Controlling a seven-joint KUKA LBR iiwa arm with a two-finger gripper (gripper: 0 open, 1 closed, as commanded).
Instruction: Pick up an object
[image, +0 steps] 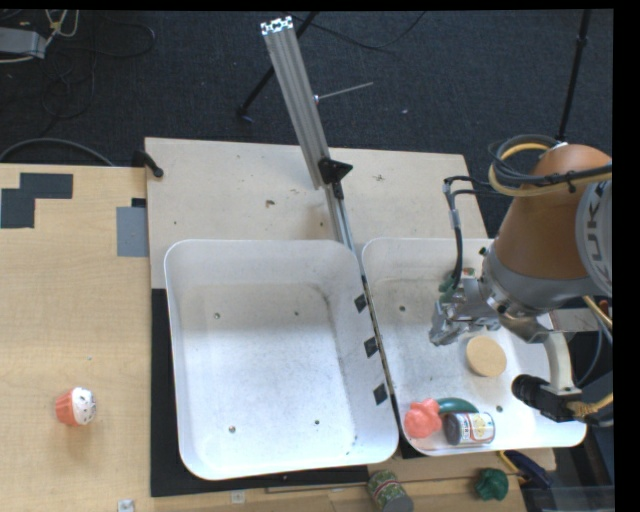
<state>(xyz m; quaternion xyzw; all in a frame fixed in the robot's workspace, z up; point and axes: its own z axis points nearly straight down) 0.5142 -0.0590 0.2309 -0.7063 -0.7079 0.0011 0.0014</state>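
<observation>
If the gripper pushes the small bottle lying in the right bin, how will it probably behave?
The small bottle lies on its side, so it would probably roll when pushed. Its round, smooth-looking body may slip between fingers. The pink object and the bin's near rim beside it could stop it soon.

Two bins stand side by side on the tabletop (240, 190). In the right bin (410, 290), a disc (486, 356) lies behind a jar (469, 428) and a soft toy (423, 419). The tool (447, 322) hangs left of the disc. The left bin (260, 350) lies beside.
</observation>
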